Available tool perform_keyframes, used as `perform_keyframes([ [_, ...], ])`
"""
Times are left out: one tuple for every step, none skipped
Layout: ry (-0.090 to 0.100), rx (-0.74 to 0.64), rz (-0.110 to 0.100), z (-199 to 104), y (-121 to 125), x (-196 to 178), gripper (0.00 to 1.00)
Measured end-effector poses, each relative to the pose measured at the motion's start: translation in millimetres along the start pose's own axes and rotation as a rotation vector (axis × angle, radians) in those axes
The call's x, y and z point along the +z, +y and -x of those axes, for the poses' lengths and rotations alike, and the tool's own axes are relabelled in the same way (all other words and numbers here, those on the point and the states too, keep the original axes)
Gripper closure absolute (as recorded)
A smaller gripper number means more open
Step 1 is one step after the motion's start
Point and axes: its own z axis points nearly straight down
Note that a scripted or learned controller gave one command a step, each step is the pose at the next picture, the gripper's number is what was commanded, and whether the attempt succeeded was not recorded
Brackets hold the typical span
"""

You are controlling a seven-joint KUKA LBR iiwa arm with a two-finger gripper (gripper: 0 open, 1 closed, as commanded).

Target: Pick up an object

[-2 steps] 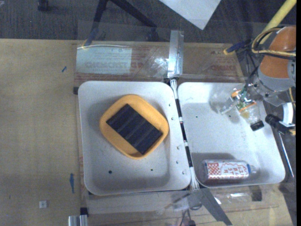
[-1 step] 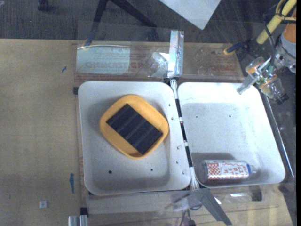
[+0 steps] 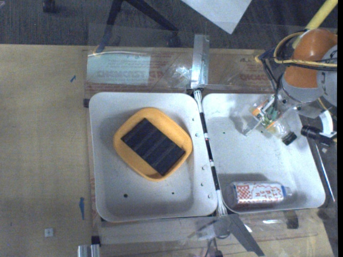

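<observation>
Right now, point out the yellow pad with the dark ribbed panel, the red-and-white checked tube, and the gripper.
yellow pad with dark ribbed panel (image 3: 153,143): camera view, centre of dark panel.
red-and-white checked tube (image 3: 258,192): camera view, middle of tube body.
gripper (image 3: 256,120): camera view, between its fingertips.

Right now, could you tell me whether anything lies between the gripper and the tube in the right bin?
Nothing visible does. The gripper hovers at the right bin's far end, the tube lies at its near edge, and bare bin floor separates them.

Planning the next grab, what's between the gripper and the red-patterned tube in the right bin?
Bare white bin floor separates gripper and tube, per the camera view.
</observation>
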Motion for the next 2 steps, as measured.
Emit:
perform_keyframes([
  [-0.001,0.004,0.002,1,-1,-10,1.0],
  [-0.011,-0.169,0.015,-25,28,-100,1.0],
])
